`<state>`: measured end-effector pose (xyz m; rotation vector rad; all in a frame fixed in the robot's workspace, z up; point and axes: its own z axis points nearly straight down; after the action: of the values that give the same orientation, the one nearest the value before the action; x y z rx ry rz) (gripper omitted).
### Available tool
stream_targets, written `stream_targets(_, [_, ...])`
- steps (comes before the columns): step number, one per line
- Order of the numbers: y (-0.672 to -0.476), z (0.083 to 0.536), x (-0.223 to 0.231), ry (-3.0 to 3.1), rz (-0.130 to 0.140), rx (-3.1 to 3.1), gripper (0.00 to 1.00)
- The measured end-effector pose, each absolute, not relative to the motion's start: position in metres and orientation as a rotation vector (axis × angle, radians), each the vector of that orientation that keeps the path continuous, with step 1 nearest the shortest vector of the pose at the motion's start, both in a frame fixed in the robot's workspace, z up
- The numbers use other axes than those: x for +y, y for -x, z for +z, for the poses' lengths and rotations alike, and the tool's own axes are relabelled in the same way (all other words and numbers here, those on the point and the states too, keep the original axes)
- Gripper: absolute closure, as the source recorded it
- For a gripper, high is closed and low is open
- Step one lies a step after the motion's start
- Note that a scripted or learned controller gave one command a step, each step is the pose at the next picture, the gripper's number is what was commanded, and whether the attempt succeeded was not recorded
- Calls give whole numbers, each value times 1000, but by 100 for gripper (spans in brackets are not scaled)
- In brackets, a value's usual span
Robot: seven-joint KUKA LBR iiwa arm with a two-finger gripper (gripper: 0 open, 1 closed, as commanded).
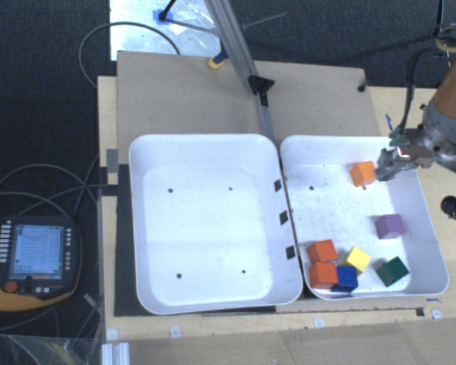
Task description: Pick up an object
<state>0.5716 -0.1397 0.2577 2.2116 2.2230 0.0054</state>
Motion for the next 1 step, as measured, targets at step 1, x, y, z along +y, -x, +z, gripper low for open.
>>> stream_targets(1, [-558, 261, -81, -2210, 3, 2234, 100])
